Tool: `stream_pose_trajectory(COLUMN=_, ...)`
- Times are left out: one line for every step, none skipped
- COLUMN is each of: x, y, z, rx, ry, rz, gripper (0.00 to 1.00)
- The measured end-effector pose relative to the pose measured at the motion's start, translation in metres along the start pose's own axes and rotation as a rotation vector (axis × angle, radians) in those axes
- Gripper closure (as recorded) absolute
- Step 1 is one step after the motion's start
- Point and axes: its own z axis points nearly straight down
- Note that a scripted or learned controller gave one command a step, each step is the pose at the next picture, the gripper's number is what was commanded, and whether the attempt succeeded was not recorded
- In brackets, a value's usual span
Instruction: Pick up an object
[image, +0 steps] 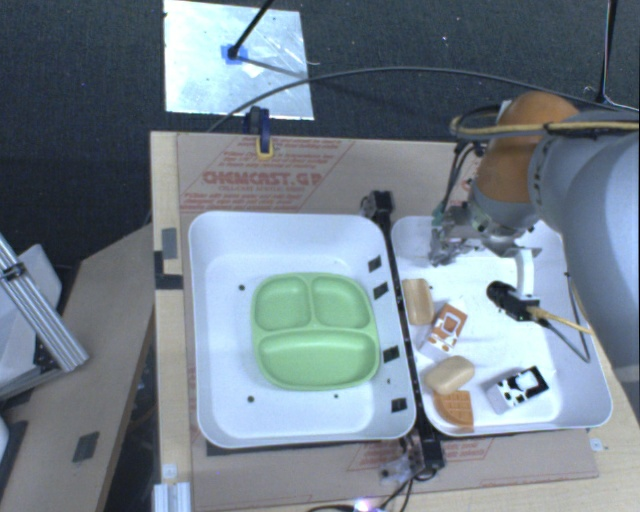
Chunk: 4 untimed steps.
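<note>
Two shallow white bins sat side by side on the counter (115, 330): the left bin (215, 290) carried a green divided plate (315, 330), and the right bin (580, 385) carried the loose objects. The end effector (443, 248) stood over the far left corner of the right bin; whether it was spread or pressed together could not be told. Nearest to it, just toward the camera, lay a tan bread slice (417, 300), while an orange-and-white box (448, 327), a bread roll (449, 375), a waffle (454, 409) and a black-and-white block (520, 390) lay farther toward the near rim.

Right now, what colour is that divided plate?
The divided plate is pale green, plain with no pattern; the camera view shows it best.
</note>
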Motion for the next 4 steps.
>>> stream_pose_trajectory(x=0.002, y=-0.004, z=-0.046, rx=0.002, ry=0.001, rz=0.0, gripper=1.0)
stream_pose_trajectory(x=0.007, y=-0.012, z=-0.101, rx=0.002, ry=0.001, rz=-0.004, gripper=1.0)
stream_pose_trajectory(x=0.004, y=-0.018, z=-0.16, rx=-0.001, ry=0.0, rz=-0.004, gripper=1.0)
stream_pose_trajectory(x=0.064, y=-0.03, z=-0.148, rx=0.006, ry=0.004, rz=-0.01, gripper=1.0)
